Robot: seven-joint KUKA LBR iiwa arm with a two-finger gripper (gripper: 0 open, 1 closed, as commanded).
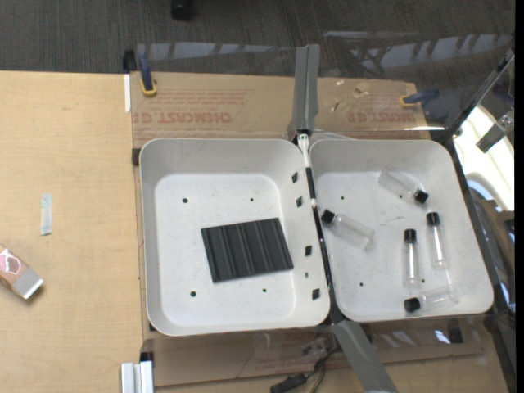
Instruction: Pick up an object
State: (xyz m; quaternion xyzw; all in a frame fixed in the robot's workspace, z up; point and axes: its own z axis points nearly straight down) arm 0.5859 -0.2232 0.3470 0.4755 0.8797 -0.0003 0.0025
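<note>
Cardboard nearest, under the front rims of both bins, with a grey bar slanting across it below the join. Next, in the right bin, five clear vials with black caps, all lying flat on the white floor. Closest to the front wall, the near vial, almost crosswise, cap at its left end. Just beyond, two more side by side and nearly parallel, caps toward the far side: the left long vial and the right long vial, close together, touching or not too fine to tell. Farther left, near the join, the slanted vial, cap pointing up-left, well apart from the pair. Deepest in that bin, the far vial, cap at its lower right end. In the left bin, a single dark ribbed slab, flat on the floor, turned slightly, clear of every wall. Off to the left on the bare wooden bench, a small pink-and-white block and, beyond it, a thin grey strip. Behind the bins, more cardboard with red lettering, a grey post rising at the join, a blue clamp at the far left corner, then dark carpet.
</note>
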